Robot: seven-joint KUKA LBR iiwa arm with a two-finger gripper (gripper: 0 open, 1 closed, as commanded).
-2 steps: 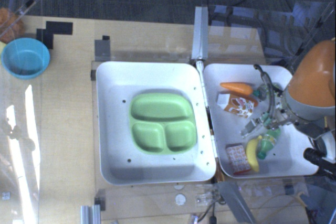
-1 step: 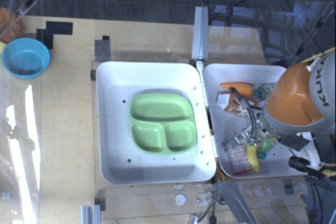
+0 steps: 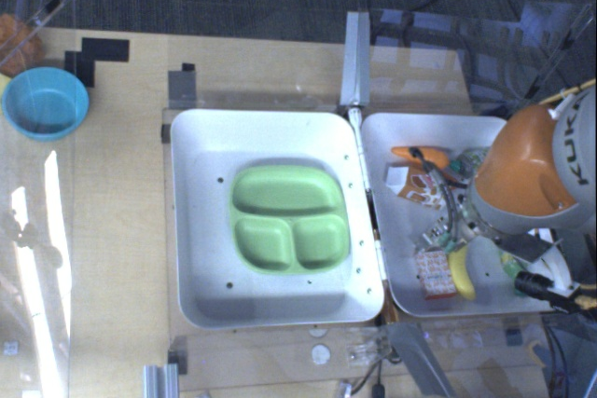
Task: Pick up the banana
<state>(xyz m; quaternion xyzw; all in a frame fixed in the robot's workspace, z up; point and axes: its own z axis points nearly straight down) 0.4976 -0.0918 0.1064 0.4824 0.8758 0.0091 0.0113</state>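
Banana (image 3: 461,274): small, yellow, stubby and curved, smooth plastic-looking skin, upper end partly hidden under the gripper; lies in the right bin (image 3: 403,289) near its front wall, flat on the bin floor, just right of a small red-and-white patterned packet (image 3: 434,271).

Gripper (image 3: 454,226): thin dark metal parts reach down from the wrist, just above the banana's upper end; whether they touch the banana cannot be told; opening hidden by clutter and the wrist, so wide or narrow cannot be told; nothing visibly held.

Arm (image 3: 527,168): large rounded orange band over a grey wrist, glossy, covering the right part of the right bin.

Other things in the right bin: an orange carrot-shaped item (image 3: 419,154) at the back; a brown-and-white box (image 3: 420,187) just below it; a pale grey rounded object (image 3: 485,264) touching or just beside the banana's right side.

Left bin (image 3: 201,200): shallow white, rounded corners, matte; holds a light green divided tray (image 3: 289,217) with three compartments, one long at the back and two smaller in front.

Bench (image 3: 112,228): pale wood surface; a blue round bowl (image 3: 46,102) at far left, well apart from both bins.
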